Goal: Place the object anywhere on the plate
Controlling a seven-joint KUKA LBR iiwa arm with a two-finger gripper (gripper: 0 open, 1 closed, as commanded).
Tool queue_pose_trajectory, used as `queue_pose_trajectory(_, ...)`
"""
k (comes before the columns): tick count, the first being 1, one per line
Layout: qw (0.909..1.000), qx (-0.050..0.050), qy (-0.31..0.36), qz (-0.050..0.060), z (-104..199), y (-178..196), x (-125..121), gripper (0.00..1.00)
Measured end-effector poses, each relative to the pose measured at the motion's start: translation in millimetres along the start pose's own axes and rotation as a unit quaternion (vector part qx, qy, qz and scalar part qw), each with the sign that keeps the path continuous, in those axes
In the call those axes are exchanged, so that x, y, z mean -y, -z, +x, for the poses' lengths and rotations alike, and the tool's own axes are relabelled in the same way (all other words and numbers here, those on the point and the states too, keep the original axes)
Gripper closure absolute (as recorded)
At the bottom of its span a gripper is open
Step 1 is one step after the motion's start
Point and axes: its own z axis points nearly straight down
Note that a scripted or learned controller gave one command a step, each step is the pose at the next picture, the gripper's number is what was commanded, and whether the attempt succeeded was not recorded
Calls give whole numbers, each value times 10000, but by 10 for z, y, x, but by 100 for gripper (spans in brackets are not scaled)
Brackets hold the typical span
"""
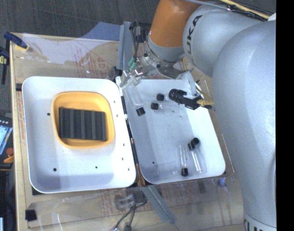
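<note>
The end effector (132, 73) sits at the top centre of the frame, over the upper-left corner of the right bin (211, 143), apparently reaching for one clear capped tube (135, 101), while the yellow plate (82, 100) waits in the left bin (36, 167).

The arm (233, 81) covers the right bin's (159, 174) right rim and far right corner, and we lose the arm itself at the top and right edges. At the gripper (132, 76), we cannot tell whether the fingers are open or shut, since clutter and glare blur that spot. The clear tubes (192, 158) with black caps in the right bin are faint against the white floor; we cannot count them surely. A screen (0, 136) is cut off at the left edge.
</note>
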Motion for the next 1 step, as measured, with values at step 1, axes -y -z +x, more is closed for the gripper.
queue_pose_trajectory(1,10000,0,0,-1,0,1,0,0)
